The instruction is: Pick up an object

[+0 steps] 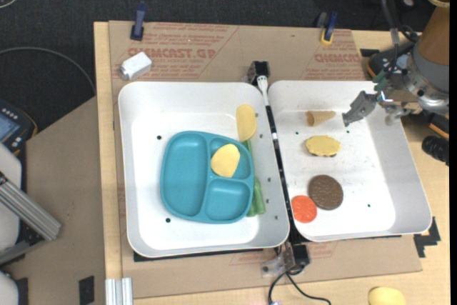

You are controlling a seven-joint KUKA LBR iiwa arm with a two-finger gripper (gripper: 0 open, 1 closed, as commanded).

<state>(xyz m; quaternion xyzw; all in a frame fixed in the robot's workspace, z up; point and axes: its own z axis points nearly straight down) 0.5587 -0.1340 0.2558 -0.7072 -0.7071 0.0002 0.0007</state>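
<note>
In the right bin (pixel 400 175) lie a small tan piece (pixel 320 117), a flat yellow food piece (pixel 323 146), a brown disc (pixel 325 191) and a red-orange round (pixel 304 208). The left bin (pixel 143 125) holds a teal divided plate (pixel 193 178) with a yellow lump (pixel 226 160) on it. A pale yellow piece (pixel 245 122) lies by the plate's top right corner, and a green strip (pixel 256 198) runs along its right side. My gripper (pixel 371 114) hangs over the right bin's upper right part, just right of the tan piece. It is open with nothing between its fingers.
A white block (pixel 136 66) lies on the cardboard behind the left bin. Blue clamps (pixel 138 21) (pixel 328 28) grip the board's far edge. A black bracket (pixel 259 72) sits between the bins at the back. A yellow object (pixel 385 295) rests at the bottom right.
</note>
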